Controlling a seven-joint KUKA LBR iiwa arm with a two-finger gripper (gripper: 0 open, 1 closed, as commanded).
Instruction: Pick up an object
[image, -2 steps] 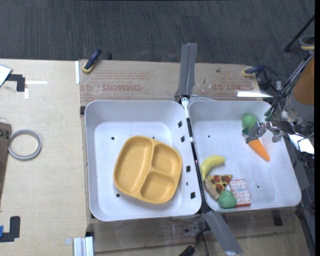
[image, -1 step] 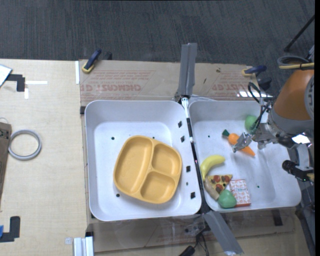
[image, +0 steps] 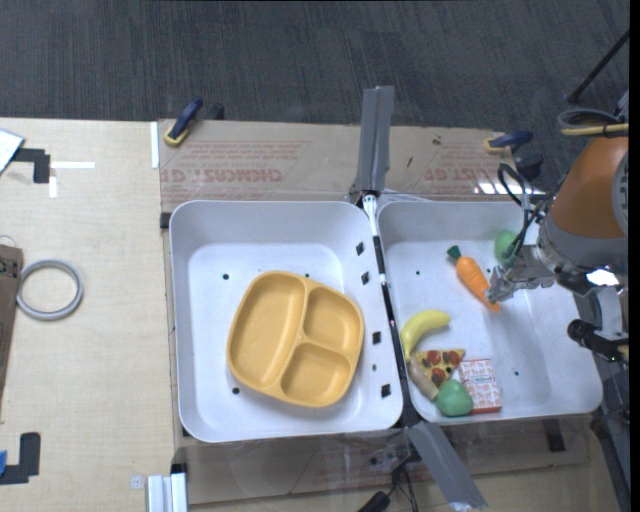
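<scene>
While our claw (image: 497, 290) sits at the toy carrot's (image: 471, 277) lower tip in the right bin (image: 530, 395), finger state unreadable, we judge a grip that far off-centre could slip.

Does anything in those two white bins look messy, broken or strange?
Nothing stands out. The yellow divided plate lies flat in the left bin; the toy carrot, banana and pizza slice lie loose but intact in the right bin.
</scene>
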